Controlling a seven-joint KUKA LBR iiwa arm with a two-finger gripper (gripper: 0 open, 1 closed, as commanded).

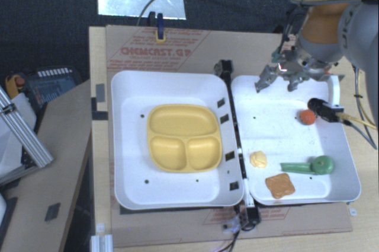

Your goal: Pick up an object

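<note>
Both bins white: left bin (127, 144), right bin (278, 120). Divided tray (180, 138) pale yellow. Small round item (307, 117) orange-red. Lump (258, 159) cream-yellow. Flat piece (279, 185) orange-brown. Long-handled toy (308, 166) green. Arm grey with an orange band (331, 8). Gripper (277, 83) dark grey metal. Board (177, 49) under bins tan with red lettering. Clamp (160, 26) blue and yellow. Backdrop dark blue-black.

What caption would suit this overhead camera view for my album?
Open two-finger gripper hovers over the right white bin of small toys; a yellow divided plastic tray fills the left white bin.
</note>
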